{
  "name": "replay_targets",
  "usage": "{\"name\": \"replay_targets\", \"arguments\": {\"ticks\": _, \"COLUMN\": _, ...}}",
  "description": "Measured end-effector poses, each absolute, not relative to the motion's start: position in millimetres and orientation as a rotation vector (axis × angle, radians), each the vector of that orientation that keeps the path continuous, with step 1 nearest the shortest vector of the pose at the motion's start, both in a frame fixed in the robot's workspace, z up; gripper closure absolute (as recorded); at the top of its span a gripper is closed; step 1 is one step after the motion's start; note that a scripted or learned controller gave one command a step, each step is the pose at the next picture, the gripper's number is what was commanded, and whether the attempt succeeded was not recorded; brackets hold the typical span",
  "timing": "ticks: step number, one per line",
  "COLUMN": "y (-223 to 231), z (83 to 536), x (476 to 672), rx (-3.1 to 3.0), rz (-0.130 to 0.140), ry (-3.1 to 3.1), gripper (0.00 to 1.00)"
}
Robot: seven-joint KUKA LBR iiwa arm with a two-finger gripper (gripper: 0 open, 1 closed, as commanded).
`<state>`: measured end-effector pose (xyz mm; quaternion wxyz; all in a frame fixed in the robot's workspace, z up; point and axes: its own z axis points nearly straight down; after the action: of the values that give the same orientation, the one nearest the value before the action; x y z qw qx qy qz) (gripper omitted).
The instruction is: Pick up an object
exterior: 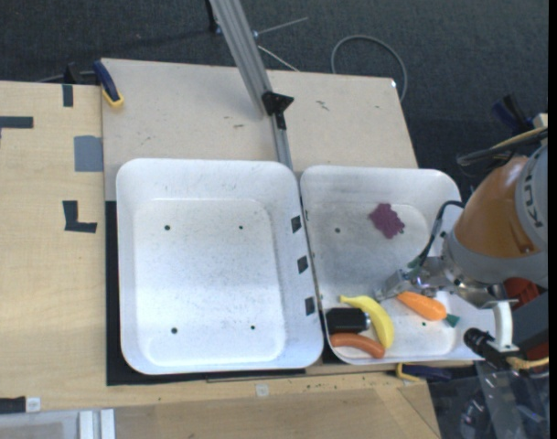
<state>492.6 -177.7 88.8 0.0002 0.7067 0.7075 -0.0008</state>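
The right bin (351, 190) holds several objects. A flat purple piece (386, 219) lies near its middle. Along the front wall lie a yellow banana (373, 315), a black block (345, 320) and a red-orange sausage shape (358, 344). An orange carrot (422, 305) rests at the front right. My gripper (408, 284) is low in the bin's right part, just above and behind the carrot and right of the banana's upper end. The grey arm with its orange band (498, 218) reaches in from the right.
The left bin (205, 263) sits beside the right one, their walls meeting around x 345. A slanted metal pole (246, 48) crosses the bench behind the bins. A yellow-blue clamp (107, 85) is at the bench's far left corner.
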Motion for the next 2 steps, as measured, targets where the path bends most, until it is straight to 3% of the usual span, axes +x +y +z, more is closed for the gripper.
{"name": "replay_targets", "arguments": {"ticks": 1, "y": -177.2, "z": 99.5, "x": 492.7, "rx": 2.219, "rz": -0.002, "ry": 2.223, "gripper": 1.0}}
{"name": "replay_targets", "arguments": {"ticks": 2, "y": -183.9, "z": 143.7, "x": 493.9, "rx": 2.219, "rz": 0.001, "ry": 2.22, "gripper": 1.0}}
